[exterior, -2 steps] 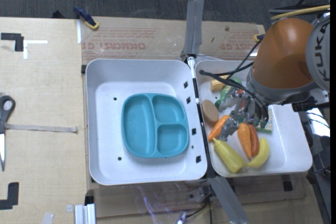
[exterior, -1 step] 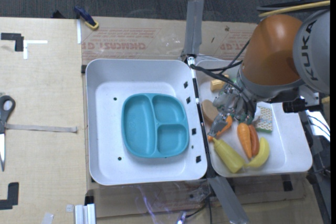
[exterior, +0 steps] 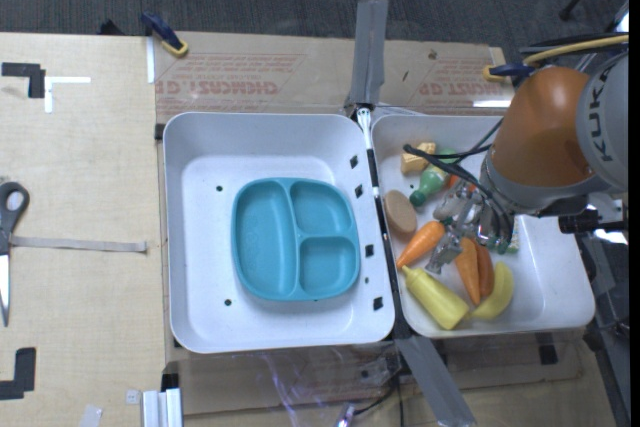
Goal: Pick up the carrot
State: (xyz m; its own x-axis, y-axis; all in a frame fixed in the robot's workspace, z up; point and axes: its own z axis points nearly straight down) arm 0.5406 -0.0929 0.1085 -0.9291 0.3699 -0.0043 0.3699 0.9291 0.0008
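Carrot (exterior: 420, 243): we see it lying tilted in the right bin (exterior: 560, 300), close to the wall shared with the left bin (exterior: 190, 245), just left of the gripper.
Gripper (exterior: 452, 245): hangs low over the right bin's food pile; honestly we can't tell how it's set.
Neighbours: second orange piece (exterior: 474, 271), yellow corn cob (exterior: 436, 298), banana (exterior: 497, 296), tan round piece (exterior: 400, 212).
Left bin: holds a teal divided plate (exterior: 296, 238).
Bench: scissors (exterior: 8, 225) far left.

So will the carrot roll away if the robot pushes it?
Probably a little. The carrot looks round and tapered, so it might roll in a curve. It looks stiff, likely toy plastic, so perhaps slippery. The yellow piece beside it may stop it.
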